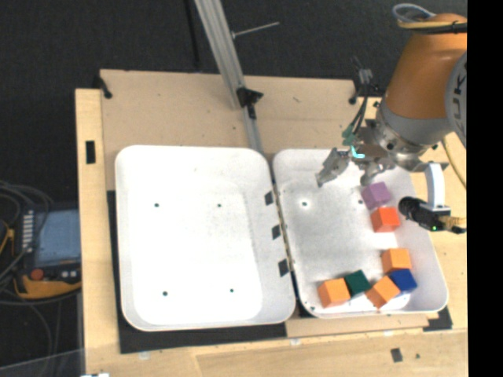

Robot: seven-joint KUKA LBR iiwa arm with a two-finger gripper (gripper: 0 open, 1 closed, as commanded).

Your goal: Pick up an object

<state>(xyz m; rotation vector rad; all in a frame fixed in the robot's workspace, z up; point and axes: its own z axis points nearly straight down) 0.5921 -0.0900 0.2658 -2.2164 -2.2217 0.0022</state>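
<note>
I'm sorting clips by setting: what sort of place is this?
Probably a robotics lab test bench: a grey-and-orange arm reaches over two white bins, the right one holding small coloured blocks, with loose cables beside the bench.

Light wooden bench (181, 108), plain tan board top. On it, side by side & touching along their inner edges: 2 shallow white plastic bins w/ rounded corners, left bin (196, 151) & right bin (302, 167). Black mat (124, 332) shows under left bin's front edge.
</note>
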